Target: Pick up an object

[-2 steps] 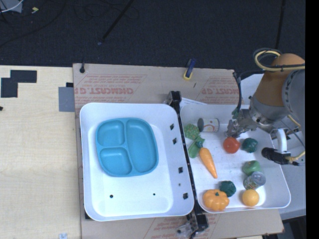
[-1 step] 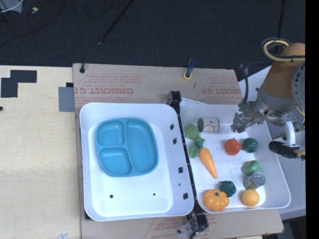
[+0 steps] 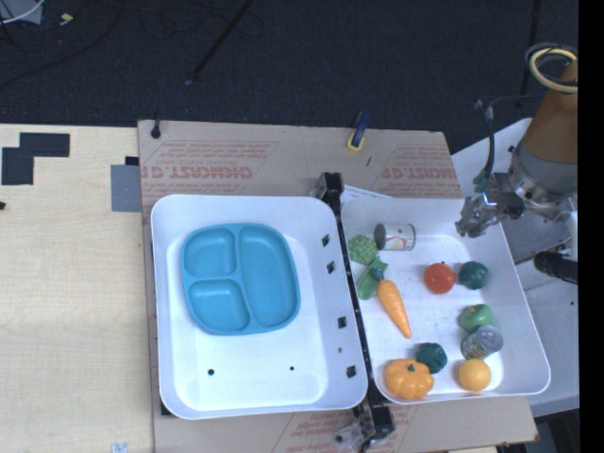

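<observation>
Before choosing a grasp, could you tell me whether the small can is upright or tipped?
Tipped: the small can lies on its side in the right bin.

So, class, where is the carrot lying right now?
In the camera view the carrot lies in the right bin, toward its left side, just below the broccoli and left of the red tomato.

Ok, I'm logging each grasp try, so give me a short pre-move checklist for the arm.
1. Gripper above the right bin, at its upper right corner: ok.
2. Something between its fingers: cannot tell.
3. Targets within the bin: ok; tomato, carrot, can and more.
4. Tomato free to grasp: ok, bare floor around it.
5. Lower cluster, pumpkin beside a dark green piece: not ok, crowded.
6. Blue tray lies in the left bin: ok.
</observation>
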Controlling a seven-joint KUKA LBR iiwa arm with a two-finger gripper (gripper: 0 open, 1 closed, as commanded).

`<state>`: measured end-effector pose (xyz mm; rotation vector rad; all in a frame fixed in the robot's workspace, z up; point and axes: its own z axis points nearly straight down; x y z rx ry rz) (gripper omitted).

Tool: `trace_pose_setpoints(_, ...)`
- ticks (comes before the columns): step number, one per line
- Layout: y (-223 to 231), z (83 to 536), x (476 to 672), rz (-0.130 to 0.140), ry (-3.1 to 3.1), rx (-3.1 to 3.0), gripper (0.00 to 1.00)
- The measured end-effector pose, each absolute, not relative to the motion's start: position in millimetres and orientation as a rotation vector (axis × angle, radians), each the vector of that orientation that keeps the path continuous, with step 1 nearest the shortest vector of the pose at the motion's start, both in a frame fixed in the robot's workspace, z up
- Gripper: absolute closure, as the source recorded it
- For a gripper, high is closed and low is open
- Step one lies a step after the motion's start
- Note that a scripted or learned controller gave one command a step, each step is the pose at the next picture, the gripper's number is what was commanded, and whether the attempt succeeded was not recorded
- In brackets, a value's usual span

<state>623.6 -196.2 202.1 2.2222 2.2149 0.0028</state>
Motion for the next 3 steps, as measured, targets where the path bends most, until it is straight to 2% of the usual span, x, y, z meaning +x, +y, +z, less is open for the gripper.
trace_pose_setpoints(1,-197.6,229.5,623.9,0.001,2.22,2.221,1.0)
trace_pose_setpoints(3,-90.9,235.8,620.1,-0.001,2.229,2.219,1.0)
